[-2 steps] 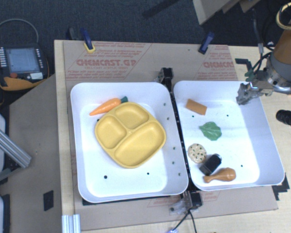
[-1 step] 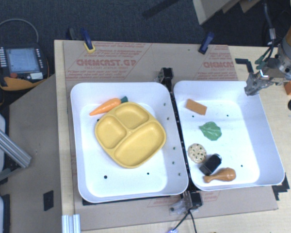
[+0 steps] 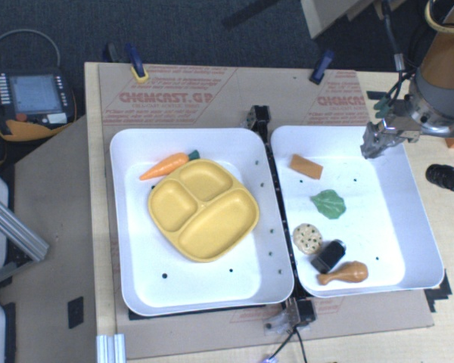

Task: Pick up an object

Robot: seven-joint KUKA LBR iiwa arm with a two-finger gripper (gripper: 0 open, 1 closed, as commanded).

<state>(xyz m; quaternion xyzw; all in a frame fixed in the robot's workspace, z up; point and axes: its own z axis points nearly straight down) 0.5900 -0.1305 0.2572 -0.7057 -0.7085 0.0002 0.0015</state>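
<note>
The right bin (image 3: 408, 225) holds an orange block (image 3: 306, 166), a green leafy piece (image 3: 329, 203), a speckled cookie (image 3: 307, 238), a black object (image 3: 328, 255) and a tan drumstick (image 3: 345, 274). My gripper (image 3: 372, 147) hangs over that bin's far right corner, to the right of the orange block and apart from it. Nothing shows between its fingers. In the left bin (image 3: 129, 225) a carrot (image 3: 165, 165) lies against the far edge of a yellow divided plate (image 3: 203, 209).
Cardboard sheet (image 3: 212, 93) lies under both bins, clamped at the far edge by blue clips (image 3: 138, 65). A black latch (image 3: 258, 116) sits between the bins at the far side. A pendant with a screen (image 3: 32, 97) rests at far left.
</note>
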